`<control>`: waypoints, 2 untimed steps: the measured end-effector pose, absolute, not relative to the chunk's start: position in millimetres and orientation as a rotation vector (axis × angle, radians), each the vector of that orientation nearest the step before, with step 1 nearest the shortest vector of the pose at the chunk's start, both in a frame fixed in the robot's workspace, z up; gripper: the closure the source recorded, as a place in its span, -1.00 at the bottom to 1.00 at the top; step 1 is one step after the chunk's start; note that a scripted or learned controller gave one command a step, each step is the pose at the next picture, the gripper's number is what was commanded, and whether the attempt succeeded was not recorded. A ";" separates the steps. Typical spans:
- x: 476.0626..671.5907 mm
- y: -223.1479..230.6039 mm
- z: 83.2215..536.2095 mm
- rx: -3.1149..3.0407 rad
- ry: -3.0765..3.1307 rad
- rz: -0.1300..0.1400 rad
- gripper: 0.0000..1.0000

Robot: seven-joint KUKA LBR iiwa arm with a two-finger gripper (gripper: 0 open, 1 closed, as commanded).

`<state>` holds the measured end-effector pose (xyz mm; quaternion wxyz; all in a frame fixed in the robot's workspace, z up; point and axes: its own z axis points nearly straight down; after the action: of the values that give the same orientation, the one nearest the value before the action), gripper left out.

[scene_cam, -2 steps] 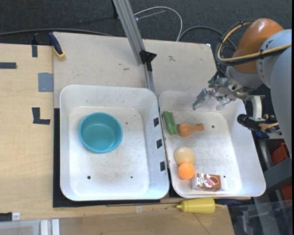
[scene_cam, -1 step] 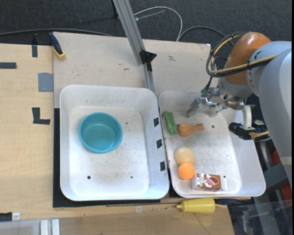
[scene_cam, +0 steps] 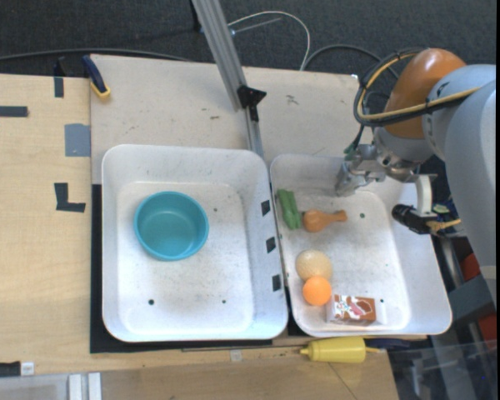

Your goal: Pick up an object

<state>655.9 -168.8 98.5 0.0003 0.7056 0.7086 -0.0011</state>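
Two bins: shallow white plastic bins sit side by side on the pale bench [scene_cam: 175, 107]; the left bin [scene_cam: 117, 248] carries a round teal bowl [scene_cam: 172, 225], the right bin [scene_cam: 421, 307] carries the small items.
Candidates: a green stick-shaped piece [scene_cam: 288, 208] lies by the right bin's left wall; an orange-tan pear-shaped toy with a thin stem [scene_cam: 323, 218] lies just beside it; a cream egg-shaped ball [scene_cam: 313, 264] touches a small orange ball [scene_cam: 317, 291]; a red-and-white printed packet [scene_cam: 352, 309] lies near the front wall.
Outside the bins: a yellow bottle [scene_cam: 337, 350] lies on the bench edge just past the front rim.
Gripper: the grey gripper [scene_cam: 348, 182] hangs over the right bin's far end, near the pear-shaped toy's stem and apart from it; whether its tips are spread or closed cannot be told, and nothing is seen held.
Risk, miss: the toy's stem is thin, so a descent slightly off line would likely close on air.
Risk, roll: the rounded toy and both balls would probably skid or roll if nudged off centre.
Risk, crowding: the green piece lies so close to the toy that a contact could push one against the other.
Risk, wall: the gripper is near the bin's far rim, so a low sideways move might strike it.
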 end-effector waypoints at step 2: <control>643.4 -170.7 201.4 2.217 2.221 0.003 1.00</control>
<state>643.4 -170.7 201.4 0.0018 0.7065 0.7077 0.0010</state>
